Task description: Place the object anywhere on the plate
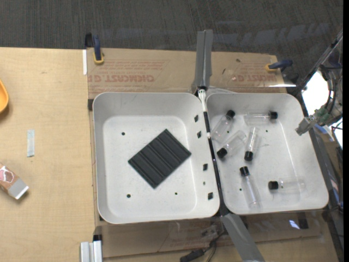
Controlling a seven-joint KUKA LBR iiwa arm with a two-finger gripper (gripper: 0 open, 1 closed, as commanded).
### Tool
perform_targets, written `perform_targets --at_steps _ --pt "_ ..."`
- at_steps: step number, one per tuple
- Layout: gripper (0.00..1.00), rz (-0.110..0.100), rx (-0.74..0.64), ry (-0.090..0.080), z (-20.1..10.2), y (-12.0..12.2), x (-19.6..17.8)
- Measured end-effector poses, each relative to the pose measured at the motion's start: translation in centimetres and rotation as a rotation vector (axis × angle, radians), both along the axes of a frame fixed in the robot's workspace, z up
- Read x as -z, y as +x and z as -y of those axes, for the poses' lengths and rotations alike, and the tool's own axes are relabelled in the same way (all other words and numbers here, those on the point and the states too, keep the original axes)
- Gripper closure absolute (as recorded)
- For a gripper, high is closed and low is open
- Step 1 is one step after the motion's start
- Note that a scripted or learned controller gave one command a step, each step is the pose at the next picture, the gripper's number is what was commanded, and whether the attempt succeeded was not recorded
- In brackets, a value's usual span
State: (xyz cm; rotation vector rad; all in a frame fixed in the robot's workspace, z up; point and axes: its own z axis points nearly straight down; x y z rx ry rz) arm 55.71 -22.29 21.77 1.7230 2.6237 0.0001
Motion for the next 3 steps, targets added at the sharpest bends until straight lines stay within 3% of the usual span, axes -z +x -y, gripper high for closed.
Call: perform_targets --at_steps 1,2,3 --pt "1.0 0.0 -0.144 0.0 -5.1 4.6 -1.8" --pt "1.0 -0.002 -0.048 0.0 -18.8 8.8 -0.5" --pt "1.0 -0.002 -0.223 0.0 -20.5 10.1 2.6"
